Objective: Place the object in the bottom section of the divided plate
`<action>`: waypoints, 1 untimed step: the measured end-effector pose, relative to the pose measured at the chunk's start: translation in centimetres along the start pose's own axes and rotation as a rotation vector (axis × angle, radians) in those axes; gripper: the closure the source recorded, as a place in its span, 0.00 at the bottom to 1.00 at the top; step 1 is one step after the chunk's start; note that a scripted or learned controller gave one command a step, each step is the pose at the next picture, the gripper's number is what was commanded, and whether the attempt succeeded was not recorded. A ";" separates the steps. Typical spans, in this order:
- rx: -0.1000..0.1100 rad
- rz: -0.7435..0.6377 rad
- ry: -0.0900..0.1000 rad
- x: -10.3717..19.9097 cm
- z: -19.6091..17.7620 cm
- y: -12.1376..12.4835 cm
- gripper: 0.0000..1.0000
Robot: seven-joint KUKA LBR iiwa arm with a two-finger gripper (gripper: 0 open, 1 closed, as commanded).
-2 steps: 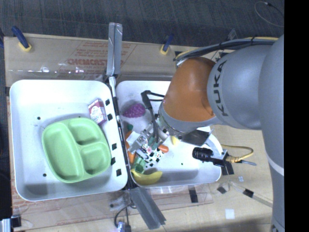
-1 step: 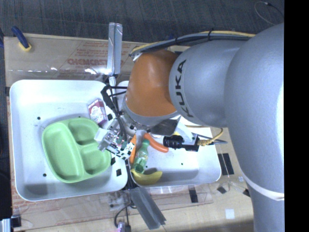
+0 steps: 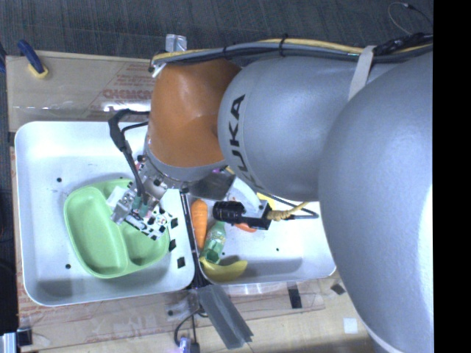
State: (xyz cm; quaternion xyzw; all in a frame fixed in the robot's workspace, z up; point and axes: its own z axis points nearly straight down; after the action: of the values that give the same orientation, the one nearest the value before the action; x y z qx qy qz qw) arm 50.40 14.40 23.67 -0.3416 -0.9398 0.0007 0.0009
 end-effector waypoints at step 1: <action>0.002 -0.199 0.002 -3.7 3.3 -1.9 1.00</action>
State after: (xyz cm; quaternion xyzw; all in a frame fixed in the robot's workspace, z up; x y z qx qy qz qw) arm 51.98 10.58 20.32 -0.2466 -0.9691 0.0012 0.0019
